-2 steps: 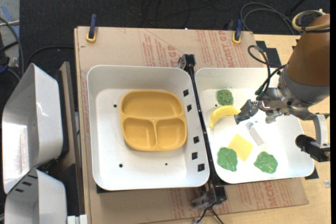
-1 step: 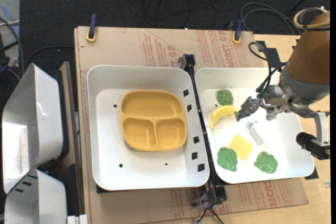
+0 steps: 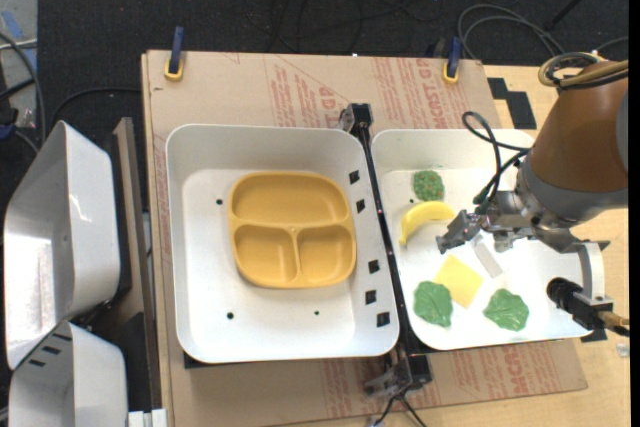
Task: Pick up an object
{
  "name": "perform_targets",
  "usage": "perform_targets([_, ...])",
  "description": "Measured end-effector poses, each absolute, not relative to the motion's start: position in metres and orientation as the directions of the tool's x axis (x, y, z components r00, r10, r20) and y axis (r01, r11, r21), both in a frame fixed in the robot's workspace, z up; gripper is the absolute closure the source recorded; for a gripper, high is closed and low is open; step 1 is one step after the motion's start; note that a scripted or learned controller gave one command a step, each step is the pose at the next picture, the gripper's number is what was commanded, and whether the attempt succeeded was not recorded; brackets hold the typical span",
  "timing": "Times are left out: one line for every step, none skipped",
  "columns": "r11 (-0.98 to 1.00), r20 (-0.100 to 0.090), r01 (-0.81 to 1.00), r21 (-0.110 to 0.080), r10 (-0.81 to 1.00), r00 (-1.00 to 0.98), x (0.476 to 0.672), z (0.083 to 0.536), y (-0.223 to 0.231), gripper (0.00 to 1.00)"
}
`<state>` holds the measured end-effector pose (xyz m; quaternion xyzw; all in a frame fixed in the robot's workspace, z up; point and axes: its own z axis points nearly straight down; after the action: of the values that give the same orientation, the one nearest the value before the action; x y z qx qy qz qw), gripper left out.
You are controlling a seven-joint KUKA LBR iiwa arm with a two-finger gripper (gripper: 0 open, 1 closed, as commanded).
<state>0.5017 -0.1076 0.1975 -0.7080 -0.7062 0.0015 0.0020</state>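
The right white bin (image 3: 500, 143) holds several toy foods. A yellow banana (image 3: 424, 218) lies near its left side, with a small green leafy piece (image 3: 428, 184) behind it. Nearer the front are a pale yellow block (image 3: 460, 280), a green leafy piece (image 3: 433, 303) and another green leafy piece (image 3: 506, 309). My gripper (image 3: 472, 243) hangs over the middle of this bin, just right of the banana and just behind the yellow block. I see nothing held in it.
The left white bin (image 3: 190, 215) holds a yellow divided plate (image 3: 293, 228). A black divider (image 3: 375, 215) runs between the bins. The grey and orange arm (image 3: 585, 155) covers the right bin's far right part. White containers (image 3: 55, 235) stand left of the bench.
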Motion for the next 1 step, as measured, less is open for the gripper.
perform_targets([-0.002, 0.002, 1.0, -0.007, 1.0, 0.002, 0.5028, 0.1353, -0.1007, 0.0])
